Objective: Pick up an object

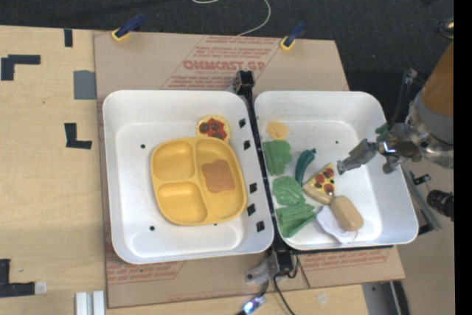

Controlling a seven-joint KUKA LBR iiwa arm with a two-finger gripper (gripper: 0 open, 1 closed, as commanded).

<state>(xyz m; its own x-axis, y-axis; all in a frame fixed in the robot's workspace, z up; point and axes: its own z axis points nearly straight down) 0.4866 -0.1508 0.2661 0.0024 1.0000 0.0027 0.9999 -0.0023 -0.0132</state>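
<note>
Two shallow white bins side by side on the bench, catalogued left to right. Left bin (118, 158): one yellow divided tray (177, 192) at its centre, a brown patty (218, 176) lying in the tray's right compartment; one small red-and-dark round item (214, 127) just off the tray's far edge, toward the bin's far right corner. Right bin (369, 111): one pale yellow disc (276, 130) near the far left corner; green leafy pieces (279, 156) down the left wall, three in a line toward the near left corner; one dark green pepper-like piece (304, 163) just right of them; one pizza slice (321, 186) at mid-bin, touching or nearly touching one tan bread roll (345, 213), which rests on a white scrap by the near edge. Gripper (369, 153): over the right half of the right bin, reaching in from the right edge, nothing visible between its fingers; whether they stand apart or together cannot be told. Step judged: approach, no object yet taken. Nearest candidates: pizza slice and bread roll, lying left of and nearer than the tool. Next move calls for a shift toward one of them, then a descent centred on it, clear of its neighbour.
</note>
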